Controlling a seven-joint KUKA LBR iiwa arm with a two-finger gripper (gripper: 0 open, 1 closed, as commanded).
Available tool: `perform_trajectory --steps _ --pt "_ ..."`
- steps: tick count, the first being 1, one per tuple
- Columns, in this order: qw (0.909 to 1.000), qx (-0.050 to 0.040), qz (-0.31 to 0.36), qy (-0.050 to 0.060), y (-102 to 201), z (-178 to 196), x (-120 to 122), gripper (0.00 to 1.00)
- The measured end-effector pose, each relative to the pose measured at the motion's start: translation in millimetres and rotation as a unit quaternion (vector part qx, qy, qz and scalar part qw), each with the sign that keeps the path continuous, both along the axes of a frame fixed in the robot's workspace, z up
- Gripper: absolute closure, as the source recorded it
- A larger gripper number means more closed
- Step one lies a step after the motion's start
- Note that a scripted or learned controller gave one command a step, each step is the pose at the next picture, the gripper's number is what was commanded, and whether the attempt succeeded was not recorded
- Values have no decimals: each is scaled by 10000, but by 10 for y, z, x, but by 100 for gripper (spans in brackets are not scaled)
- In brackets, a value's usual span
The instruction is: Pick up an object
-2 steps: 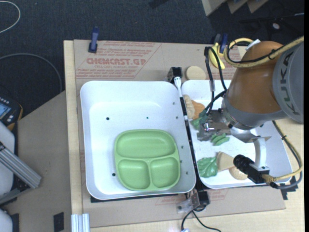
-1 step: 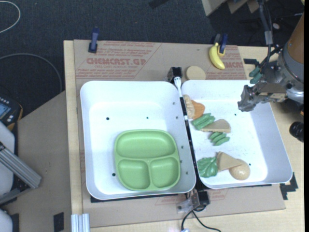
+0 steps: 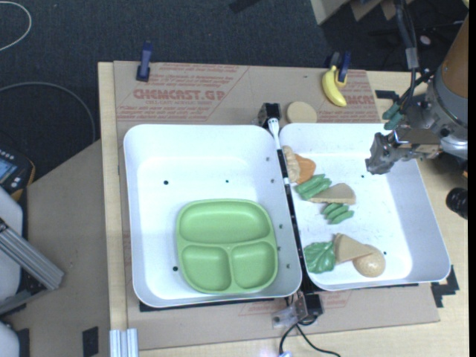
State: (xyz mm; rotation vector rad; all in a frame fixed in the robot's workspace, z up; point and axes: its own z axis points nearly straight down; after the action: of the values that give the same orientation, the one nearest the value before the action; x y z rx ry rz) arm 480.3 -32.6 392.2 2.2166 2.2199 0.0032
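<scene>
None of the picking is done yet: the gripper (image 3: 381, 158) hovers over the right bin (image 3: 424, 199), I cannot tell its grip, and the toy foods (image 3: 332, 194) lie below-left of it.

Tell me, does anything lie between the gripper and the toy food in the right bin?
Nothing visible does. The gripper hangs over the right bin near its upper right part, and bare white floor separates it from the nearest pieces, the tan wedge and green pods.
</scene>
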Motion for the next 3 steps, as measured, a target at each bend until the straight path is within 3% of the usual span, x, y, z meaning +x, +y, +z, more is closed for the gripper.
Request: perform_trajectory --steps 1,2,3 --pt "10000 12 -46 80 -684 -1321 -27 100" --pt "10000 11 -40 63 -1247 -2213 -31 100" --pt "10000 9 -29 44 -1766 -3105 115 100"
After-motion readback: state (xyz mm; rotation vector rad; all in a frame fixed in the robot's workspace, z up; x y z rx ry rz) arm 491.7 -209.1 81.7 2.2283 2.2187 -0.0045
